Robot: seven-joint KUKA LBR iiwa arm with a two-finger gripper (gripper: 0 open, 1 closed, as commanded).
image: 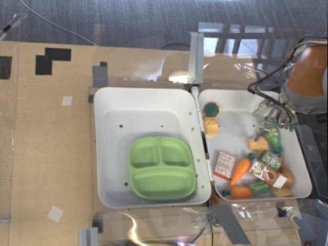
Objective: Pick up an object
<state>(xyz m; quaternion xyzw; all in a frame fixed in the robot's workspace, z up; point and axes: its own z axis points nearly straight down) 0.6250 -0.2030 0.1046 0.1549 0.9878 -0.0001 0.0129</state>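
Gripper (267,124) is low over the right bin (233,106), near its right wall; whether its fingers are apart or together cannot be told. Just below it: a yellow block (258,144) and a green item (274,141). Further toward the near rim: carrot (240,171), small carton (267,174), red-white box (224,165). Near the divider: a yellow piece (210,126), a green round item (210,108). Left bin (118,106) holds a green tray (162,167).
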